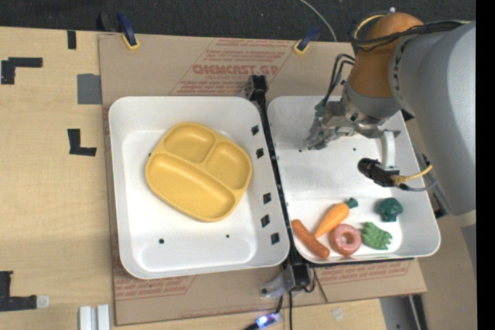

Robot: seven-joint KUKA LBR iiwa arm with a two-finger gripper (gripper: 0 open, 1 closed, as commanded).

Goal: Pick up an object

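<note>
My gripper (316, 138) hangs over the upper left part of the right bin (309, 185), fingers pointing down at bare bin floor. Nothing shows between the fingers. Toy food lies along the bin's front edge: an orange carrot (332, 218), a red-orange sausage (309, 240), a pink donut (345, 239), a light green leafy piece (377, 236) and a dark green broccoli (389, 209). All of these lie well below and to the right of the gripper.
The left bin (131, 243) holds a yellow divided plate (199, 170). A black divider strip (267, 166) runs between the bins. A black cable part (377, 171) hangs off the wrist above the right bin. Cardboard lies under both bins.
</note>
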